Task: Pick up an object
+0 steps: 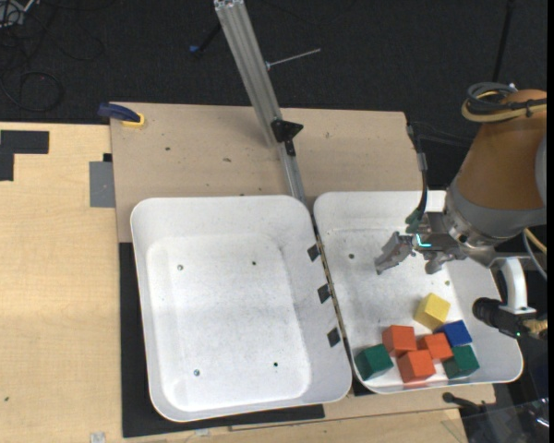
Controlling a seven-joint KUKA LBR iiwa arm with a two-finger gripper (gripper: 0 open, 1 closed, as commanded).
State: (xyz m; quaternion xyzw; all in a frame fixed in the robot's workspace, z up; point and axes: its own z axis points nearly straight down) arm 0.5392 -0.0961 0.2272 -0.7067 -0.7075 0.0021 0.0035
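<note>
Two fingers of the gripper [413, 257] spread wide, gripping nothing, above the right bin [369, 220]

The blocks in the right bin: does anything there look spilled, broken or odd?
Nothing stands out. The blocks sit bunched in the right bin's near corner: yellow, blue, three orange and two green. The gripper hangs open above bare floor, holding nothing.

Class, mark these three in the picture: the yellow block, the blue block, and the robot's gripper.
yellow block [434, 309], camera view, middle of its top face.
blue block [457, 332], camera view, middle of its top face.
gripper [412, 257], camera view, midway between its fingertips.
</note>
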